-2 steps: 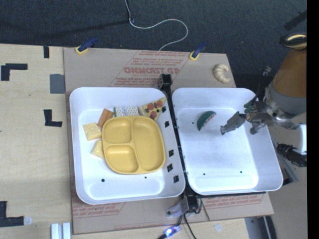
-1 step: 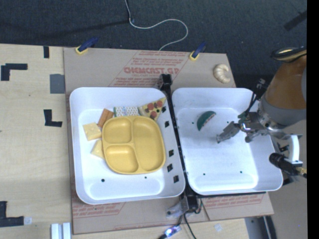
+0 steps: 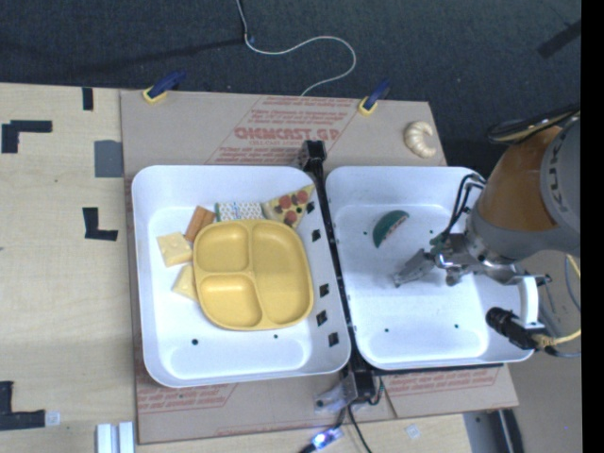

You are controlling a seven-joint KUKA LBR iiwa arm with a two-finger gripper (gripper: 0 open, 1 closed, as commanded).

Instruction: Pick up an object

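Observation:
A small dark green object (image 3: pixel 389 226) lies on the floor of the right bin (image 3: pixel 415 333), toward its back. My gripper (image 3: pixel 409 273) hangs low over the same bin, a little in front of and to the right of the green piece, with its grey fingers pointing left. Nothing shows between them. The arm comes in from the right, its orange band (image 3: pixel 517 192) above the wrist.
The left bin (image 3: pixel 226 361) holds a yellow divided plate (image 3: pixel 253 274), with tan and orange pieces (image 3: pixel 186 236) and a patterned item (image 3: pixel 293 204) along its back and left sides. A cream object (image 3: pixel 422 138) lies on the cardboard behind the right bin.

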